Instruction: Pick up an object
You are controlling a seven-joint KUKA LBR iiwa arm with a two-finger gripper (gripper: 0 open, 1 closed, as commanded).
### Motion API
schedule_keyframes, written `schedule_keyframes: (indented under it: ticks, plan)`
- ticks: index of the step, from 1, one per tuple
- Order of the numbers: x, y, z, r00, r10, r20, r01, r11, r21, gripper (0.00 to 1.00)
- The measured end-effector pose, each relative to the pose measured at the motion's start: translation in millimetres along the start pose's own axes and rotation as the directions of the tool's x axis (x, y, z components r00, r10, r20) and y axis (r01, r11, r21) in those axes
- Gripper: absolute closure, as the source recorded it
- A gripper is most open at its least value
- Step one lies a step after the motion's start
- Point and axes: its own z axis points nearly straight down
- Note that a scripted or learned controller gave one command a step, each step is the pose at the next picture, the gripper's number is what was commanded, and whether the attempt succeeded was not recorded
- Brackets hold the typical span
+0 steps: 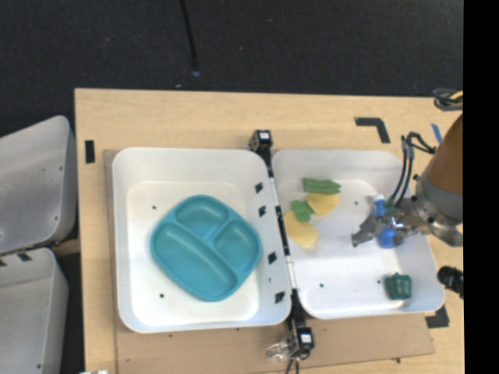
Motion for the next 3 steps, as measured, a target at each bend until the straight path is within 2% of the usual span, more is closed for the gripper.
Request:
schedule_keyframes:
  ticks: [1, 3]
  plan:
    - [0, 3, -6, 1.000, -0.003, 0.003, 0.003, 1.000, -0.012, 0.00]
    - [4, 2, 81, 1.000, 0.000, 0.003, 0.000, 1.000, -0.009, 0.00]
